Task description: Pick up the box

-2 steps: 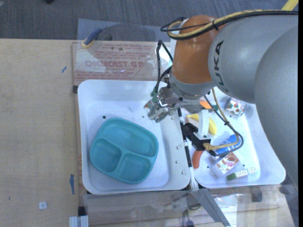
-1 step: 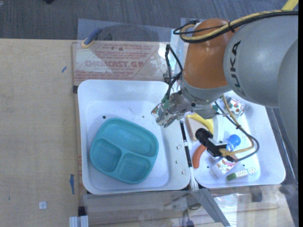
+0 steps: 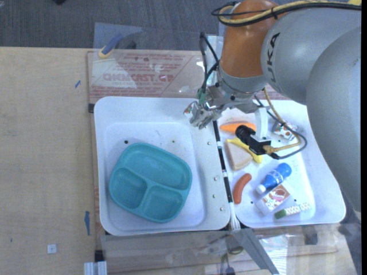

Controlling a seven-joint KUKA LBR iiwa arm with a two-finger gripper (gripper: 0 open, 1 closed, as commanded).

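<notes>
The box (image 3: pixel 273 199) is a small red and white carton lying near the front of the right bin (image 3: pixel 327 179), just under a blue bottle (image 3: pixel 275 177). My gripper (image 3: pixel 199 115) hangs over the back of the strip between the two bins, well away from the box, up and to its left. Nothing shows between its tips.
A teal divided plate (image 3: pixel 150 180) lies in the left bin (image 3: pixel 109 130). The right bin also has an orange carrot (image 3: pixel 236 126), a bread slice (image 3: pixel 237 154), a red sausage (image 3: pixel 241 187) and a white packet with a green end (image 3: pixel 293 210) beside the box.
</notes>
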